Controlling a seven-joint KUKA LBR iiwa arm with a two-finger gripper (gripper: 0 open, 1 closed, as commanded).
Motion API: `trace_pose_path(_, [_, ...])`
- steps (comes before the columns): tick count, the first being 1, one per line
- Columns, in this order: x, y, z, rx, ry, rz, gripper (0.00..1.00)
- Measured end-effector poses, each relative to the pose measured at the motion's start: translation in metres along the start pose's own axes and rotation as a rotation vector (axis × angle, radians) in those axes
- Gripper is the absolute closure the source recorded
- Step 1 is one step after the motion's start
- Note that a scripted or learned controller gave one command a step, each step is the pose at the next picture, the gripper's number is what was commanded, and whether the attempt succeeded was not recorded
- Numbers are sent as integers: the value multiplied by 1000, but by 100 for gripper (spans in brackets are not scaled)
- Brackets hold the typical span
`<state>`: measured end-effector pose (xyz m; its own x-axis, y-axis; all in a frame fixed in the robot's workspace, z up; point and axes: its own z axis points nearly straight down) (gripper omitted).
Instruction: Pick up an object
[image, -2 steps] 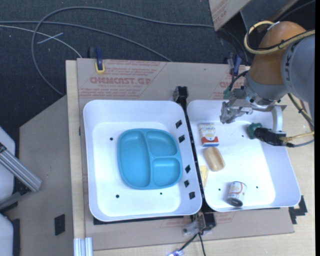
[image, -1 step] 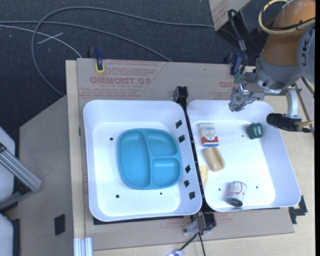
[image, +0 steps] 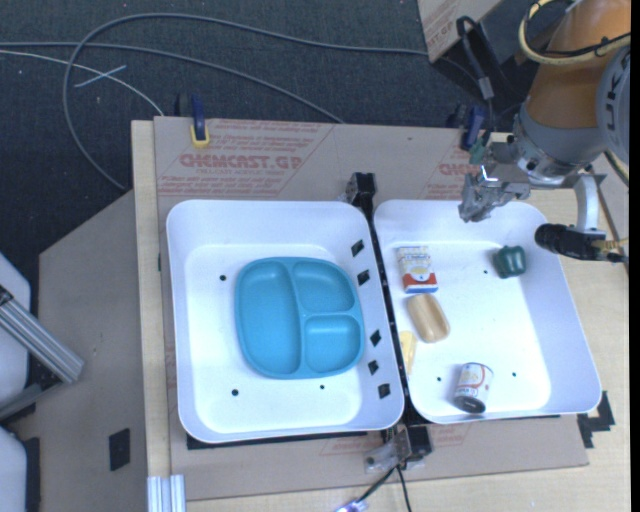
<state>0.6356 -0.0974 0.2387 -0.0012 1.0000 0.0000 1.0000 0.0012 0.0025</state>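
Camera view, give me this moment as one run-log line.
gripper: above right bin's far edge, holding nothing | green object: near it | can: near edge | blue plate: left bin

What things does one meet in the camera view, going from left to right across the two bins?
Blue divided plate → small carton → can → green object.

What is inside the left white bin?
A blue divided plate lies flat in the left bin. The bin floor beneath the plate is covered, so anything under it is hidden.
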Motion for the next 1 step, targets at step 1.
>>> trace_pose_path(1, [54, -14, -8, 5, 3, -4, 100])
